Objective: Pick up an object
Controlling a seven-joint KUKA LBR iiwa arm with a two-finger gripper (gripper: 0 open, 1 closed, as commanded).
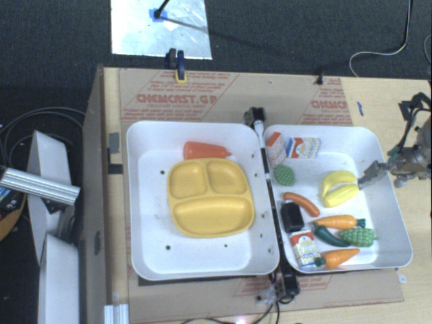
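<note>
Two white bins side by side on bench: left bin [145, 201], right bin [385, 181]. In left bin: one yellow divided plate [209, 198] at centre, one orange-red carrot-like piece [204, 150] just behind it, touching or nearly touching plate's far edge. In right bin, counted: one small carton [302, 147] and one pale packet [275, 150] at far-left corner; one green round item [284, 175] below those; one yellow banana [339, 187] mid-bin; one red-orange sausage [300, 204]; one black block [292, 217] just under sausage; two orange carrots, upper carrot [335, 221] and lower carrot [339, 256]; one dark green pepper [330, 235] between the carrots; one green corn cob [358, 236] right of pepper; one small box [306, 248] with red label at near-left. Gripper [373, 173] at right side, over right bin, tip near banana's right end, contact unclear. Cannot tell finger spread, too blurred and small. Nothing visibly held.
</note>
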